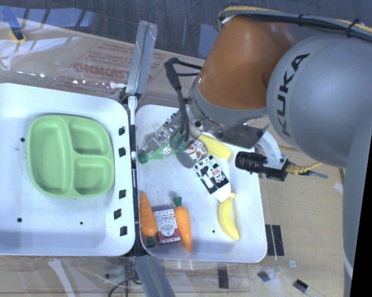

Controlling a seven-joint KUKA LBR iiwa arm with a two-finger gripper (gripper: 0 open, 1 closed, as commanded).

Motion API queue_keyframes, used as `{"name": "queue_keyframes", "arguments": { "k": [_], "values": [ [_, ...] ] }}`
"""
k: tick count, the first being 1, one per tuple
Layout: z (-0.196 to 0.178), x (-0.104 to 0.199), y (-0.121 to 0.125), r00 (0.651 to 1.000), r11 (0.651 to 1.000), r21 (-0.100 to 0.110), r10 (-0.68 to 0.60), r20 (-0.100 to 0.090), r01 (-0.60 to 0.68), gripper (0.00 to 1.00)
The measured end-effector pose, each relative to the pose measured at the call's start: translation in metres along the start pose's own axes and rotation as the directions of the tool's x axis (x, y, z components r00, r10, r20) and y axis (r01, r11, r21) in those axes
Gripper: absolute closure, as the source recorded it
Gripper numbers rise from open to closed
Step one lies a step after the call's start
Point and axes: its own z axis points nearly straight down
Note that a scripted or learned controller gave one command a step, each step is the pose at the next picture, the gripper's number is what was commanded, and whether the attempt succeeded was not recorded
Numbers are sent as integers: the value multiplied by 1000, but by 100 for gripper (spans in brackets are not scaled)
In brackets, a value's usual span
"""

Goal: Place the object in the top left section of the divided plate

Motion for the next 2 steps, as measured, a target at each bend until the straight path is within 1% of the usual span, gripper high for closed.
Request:
{"name": "queue_keyframes", "arguments": {
  "k": [1,2],
  "values": [
    [20,-25,50,871,871,3,492,0,-492,100],
    [20,-25,50,871,871,2,491,0,-491,0]
  ]
}}
